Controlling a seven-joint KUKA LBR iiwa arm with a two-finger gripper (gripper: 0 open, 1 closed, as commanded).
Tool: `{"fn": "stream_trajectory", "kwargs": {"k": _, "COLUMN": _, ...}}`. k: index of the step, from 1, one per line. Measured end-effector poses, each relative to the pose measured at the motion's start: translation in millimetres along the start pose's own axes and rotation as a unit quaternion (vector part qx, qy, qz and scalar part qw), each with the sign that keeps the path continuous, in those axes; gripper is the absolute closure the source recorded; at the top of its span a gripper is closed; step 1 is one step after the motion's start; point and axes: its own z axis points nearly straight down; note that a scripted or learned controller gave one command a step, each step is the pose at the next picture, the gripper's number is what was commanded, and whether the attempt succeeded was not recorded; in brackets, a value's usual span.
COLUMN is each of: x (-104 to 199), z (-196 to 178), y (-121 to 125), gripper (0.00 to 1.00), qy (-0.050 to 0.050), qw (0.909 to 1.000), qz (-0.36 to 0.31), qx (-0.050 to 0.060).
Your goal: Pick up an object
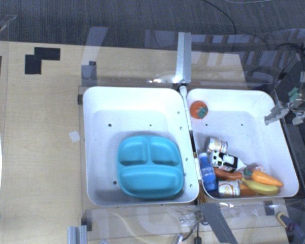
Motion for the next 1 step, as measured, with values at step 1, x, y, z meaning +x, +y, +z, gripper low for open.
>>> {"fn": "stream_trajectory", "kwargs": {"k": 1, "x": -0.7, "z": 59.8, "y": 1.4, "gripper": 0.00, "qy": 0.000, "qw": 0.9917, "qz": -0.128, "qx": -0.001}}
